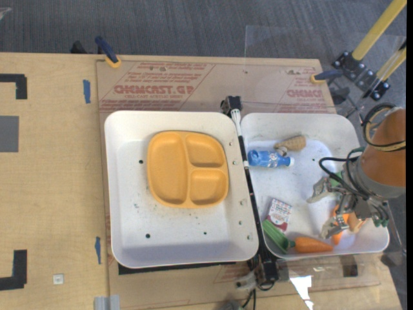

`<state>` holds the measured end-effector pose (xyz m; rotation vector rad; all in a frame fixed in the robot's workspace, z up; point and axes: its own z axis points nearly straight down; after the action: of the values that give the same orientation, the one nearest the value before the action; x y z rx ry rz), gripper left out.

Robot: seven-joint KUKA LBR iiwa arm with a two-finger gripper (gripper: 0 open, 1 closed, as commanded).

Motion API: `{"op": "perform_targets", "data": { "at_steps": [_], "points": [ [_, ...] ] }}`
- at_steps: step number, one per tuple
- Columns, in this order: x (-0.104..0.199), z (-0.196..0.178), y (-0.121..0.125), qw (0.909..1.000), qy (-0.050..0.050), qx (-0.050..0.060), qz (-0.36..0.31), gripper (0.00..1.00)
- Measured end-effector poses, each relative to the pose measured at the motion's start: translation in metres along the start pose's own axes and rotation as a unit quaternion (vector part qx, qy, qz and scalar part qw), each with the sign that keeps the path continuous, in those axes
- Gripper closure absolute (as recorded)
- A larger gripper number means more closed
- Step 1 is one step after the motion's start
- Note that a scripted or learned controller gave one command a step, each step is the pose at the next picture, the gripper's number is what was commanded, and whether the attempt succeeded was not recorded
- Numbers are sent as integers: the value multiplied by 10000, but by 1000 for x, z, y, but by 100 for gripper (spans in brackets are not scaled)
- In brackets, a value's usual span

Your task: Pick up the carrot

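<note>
The carrot [313, 244] is orange with a green top and lies flat along the front wall of the right bin [303, 124]. My gripper [328, 209] hangs over that bin's right front part, just above and to the right of the carrot. Its fingers are open: one grey fingertip [320, 190] points left and the other [335, 227] sits close to the carrot's thick end. Nothing sits between them. A small orange bit [350, 221] shows beside the lower finger; I cannot tell what it is.
The right bin also holds a blue bottle [268, 159], a tan cork-like piece [292, 143], a red and white packet [279, 212] and a green item [276, 236]. In the left bin [122, 192] lies an orange divided plate [188, 168].
</note>
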<state>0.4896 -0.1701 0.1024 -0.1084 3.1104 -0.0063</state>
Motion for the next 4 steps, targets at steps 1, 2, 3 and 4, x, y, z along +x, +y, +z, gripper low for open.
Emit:
{"op": "perform_targets", "data": {
  "at_steps": [1,2,3,4],
  "points": [
    [1,13,-44,9928,75,-10,1195,0],
    [6,12,-18,9992,63,17,394,0],
    [2,-1,-17,9992,6,25,391,100],
    [3,0,-17,9992,14,22,389,0]
  ]
}}
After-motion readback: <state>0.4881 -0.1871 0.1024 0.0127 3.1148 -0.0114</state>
